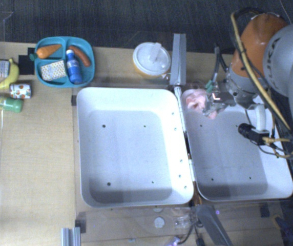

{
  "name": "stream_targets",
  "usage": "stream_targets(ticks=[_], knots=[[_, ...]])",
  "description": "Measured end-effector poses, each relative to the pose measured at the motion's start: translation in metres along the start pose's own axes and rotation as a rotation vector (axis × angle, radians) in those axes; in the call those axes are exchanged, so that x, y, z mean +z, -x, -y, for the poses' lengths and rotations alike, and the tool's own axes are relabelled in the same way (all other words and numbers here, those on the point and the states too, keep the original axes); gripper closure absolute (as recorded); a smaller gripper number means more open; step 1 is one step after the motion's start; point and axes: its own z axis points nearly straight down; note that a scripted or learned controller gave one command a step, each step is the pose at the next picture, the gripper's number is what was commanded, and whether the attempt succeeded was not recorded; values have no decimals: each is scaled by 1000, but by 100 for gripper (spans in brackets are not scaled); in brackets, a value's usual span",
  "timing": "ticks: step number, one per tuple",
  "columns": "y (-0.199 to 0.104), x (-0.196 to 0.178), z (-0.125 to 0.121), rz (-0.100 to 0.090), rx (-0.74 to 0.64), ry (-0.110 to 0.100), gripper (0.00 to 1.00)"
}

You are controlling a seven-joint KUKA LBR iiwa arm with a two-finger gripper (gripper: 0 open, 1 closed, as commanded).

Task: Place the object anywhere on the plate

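A pink, soft-looking object (194, 99) is at the far left corner of the right bin (238, 183), close to the bin's rim. My gripper (213, 102) is right beside it on its right, touching or overlapping it, with a bit of pink also showing just below the gripper. The view is too blurred here to tell whether the object is held. A blue divided plate (86, 50) lies on the bench at the far left, outside the bins. It carries an orange carrot-like toy, a blue bottle and other small items.
The left bin (128, 142) stands between the plate and the right bin. A white lidded cup (151, 59) sits behind the bins next to a grey post (178, 60). A banana, a small can and a green bottle lie at the far left of the bench. Cables hang off the arm (269, 60).
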Motion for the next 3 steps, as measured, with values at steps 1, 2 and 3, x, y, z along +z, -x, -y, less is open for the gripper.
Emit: stream_targets(ticks=[1, 2, 3], knots=[[-1, -40, -2, -1, -10, 1, 100], [-47, -30, 21, -1, -412, 0, 100], [-88, -27, 32, -2, -816, 2, 100]])
